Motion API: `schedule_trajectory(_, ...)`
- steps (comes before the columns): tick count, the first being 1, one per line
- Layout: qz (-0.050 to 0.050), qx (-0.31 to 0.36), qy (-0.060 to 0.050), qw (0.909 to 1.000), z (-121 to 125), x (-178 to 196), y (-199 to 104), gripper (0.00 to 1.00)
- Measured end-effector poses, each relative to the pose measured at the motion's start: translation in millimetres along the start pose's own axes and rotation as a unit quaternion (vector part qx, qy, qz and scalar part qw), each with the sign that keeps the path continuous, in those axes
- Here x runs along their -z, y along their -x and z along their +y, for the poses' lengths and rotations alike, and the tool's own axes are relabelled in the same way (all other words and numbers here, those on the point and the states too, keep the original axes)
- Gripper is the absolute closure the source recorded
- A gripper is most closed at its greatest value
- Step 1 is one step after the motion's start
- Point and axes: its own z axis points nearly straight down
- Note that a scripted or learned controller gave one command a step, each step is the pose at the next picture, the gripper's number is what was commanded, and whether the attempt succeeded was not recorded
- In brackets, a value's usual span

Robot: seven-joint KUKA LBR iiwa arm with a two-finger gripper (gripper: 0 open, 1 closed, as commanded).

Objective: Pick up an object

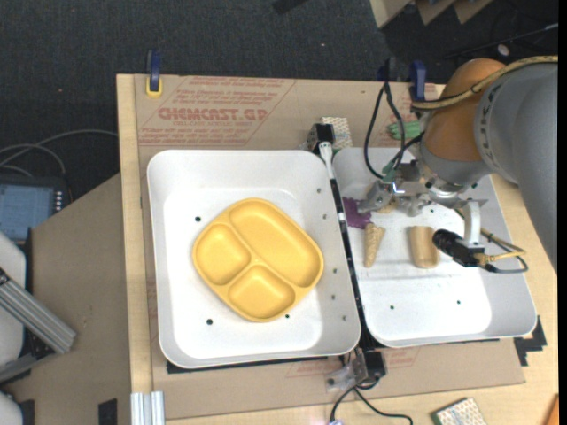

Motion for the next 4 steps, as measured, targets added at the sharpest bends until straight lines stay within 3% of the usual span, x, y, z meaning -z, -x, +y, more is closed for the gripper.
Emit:
schedule_trajectory(1,-0.002,0.002,0.004,1.0000,46.8,4.9,40.3,0.00)
schedule_trajectory(2,-0.001,0.003,0.005,1.0000,46.5,16.9,38.2,1.00)
schedule_trajectory(3,-0.003,0.000,0.006,1.0000,45.6,79.5,90.0,1.00)
schedule_trajectory(4,0.002,0.005,-0.001,1.0000,44.2,37.4,30.3,1.00)
